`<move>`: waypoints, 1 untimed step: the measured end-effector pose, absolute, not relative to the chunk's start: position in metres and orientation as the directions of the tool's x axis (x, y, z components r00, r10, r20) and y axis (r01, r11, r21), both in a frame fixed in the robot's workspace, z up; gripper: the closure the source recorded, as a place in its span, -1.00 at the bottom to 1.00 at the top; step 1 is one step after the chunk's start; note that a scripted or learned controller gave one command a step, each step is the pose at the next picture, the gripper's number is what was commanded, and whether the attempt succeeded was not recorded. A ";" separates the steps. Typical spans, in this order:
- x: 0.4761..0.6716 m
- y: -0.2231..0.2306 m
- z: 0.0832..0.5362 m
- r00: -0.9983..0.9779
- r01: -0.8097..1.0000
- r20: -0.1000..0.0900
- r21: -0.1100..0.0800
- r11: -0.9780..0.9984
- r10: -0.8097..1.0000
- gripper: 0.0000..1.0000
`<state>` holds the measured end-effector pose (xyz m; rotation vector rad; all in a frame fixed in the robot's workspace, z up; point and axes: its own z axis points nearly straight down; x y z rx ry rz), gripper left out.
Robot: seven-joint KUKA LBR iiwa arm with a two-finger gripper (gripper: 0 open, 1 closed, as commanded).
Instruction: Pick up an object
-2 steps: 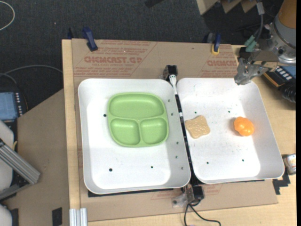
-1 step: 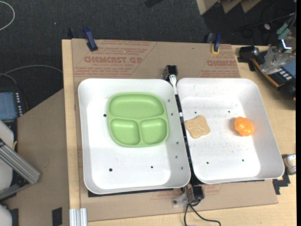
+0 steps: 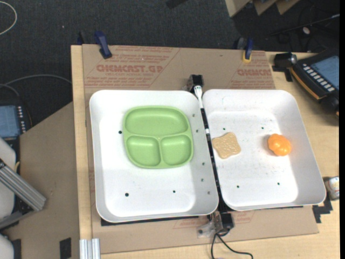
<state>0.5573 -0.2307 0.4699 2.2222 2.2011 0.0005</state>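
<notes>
A green divided plate point(image 3: 158, 136) with three compartments lies in the left white bin point(image 3: 108, 188). In the right white bin point(image 3: 253, 193) a tan, cracker-like piece point(image 3: 226, 145) rests close to the bin's left wall. A small orange object point(image 3: 279, 144), round and glossy, sits further right in the same bin.
The two bins stand side by side on a brown board point(image 3: 135, 63) held by blue clamps point(image 3: 102, 44) at the back. A tablet-like device point(image 3: 318, 74) lies at the far right. Metal framing point(image 3: 21, 190) juts in at the lower left.
</notes>
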 end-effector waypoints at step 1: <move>0.499 -0.158 0.376 -0.003 1.000 0.006 -0.012 0.004 1.000 1.00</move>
